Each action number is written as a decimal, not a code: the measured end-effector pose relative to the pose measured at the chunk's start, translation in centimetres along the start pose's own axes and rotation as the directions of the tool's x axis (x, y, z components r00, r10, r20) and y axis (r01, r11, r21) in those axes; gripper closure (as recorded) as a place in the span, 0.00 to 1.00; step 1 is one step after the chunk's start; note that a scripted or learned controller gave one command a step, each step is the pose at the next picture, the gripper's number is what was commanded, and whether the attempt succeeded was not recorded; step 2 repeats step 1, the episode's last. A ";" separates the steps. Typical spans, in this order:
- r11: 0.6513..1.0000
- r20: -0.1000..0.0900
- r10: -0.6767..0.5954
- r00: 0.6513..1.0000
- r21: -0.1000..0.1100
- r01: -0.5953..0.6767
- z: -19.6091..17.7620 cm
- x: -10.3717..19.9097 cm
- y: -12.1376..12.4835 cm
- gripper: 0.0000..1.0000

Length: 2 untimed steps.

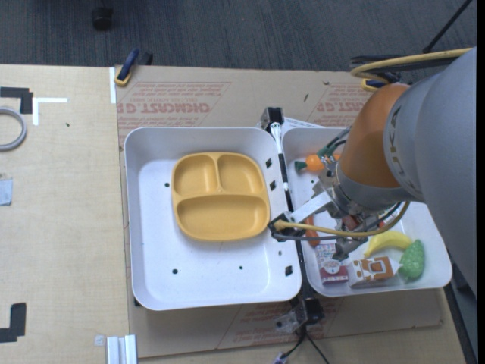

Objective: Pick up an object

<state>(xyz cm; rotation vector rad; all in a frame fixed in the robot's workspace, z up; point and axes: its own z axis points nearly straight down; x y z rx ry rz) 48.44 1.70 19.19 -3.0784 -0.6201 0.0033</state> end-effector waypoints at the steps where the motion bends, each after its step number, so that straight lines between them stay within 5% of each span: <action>1: 1.000 0.000 0.000 1.000 0.000 0.000 0.0 0.0 0.0 0.00; 2: 1.000 0.000 0.000 1.000 0.000 0.000 0.0 0.0 0.0 0.00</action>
